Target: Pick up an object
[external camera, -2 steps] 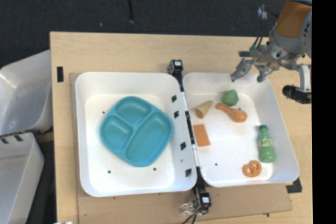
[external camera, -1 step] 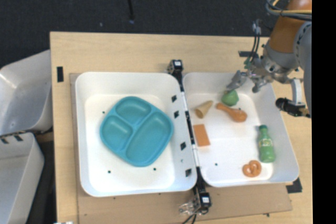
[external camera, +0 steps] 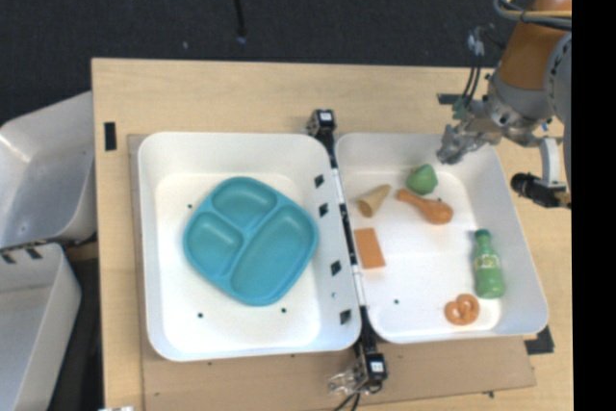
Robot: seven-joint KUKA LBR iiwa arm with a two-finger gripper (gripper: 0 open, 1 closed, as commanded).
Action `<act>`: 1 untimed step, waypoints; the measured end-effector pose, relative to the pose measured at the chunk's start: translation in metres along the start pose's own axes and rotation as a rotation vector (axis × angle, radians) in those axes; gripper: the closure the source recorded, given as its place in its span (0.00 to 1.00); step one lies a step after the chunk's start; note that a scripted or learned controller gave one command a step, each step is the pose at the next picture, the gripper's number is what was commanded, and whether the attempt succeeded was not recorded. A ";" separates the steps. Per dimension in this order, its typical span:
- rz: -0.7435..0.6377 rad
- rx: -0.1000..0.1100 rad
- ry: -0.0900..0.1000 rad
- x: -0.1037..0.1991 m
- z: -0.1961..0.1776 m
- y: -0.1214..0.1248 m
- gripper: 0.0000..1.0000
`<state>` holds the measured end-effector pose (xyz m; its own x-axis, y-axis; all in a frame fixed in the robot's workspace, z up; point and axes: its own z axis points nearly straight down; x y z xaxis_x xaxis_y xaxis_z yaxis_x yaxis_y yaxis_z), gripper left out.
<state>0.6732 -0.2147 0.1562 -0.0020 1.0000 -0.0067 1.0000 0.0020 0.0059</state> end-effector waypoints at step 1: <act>-0.001 -0.002 0.005 0.004 -0.052 0.010 1.00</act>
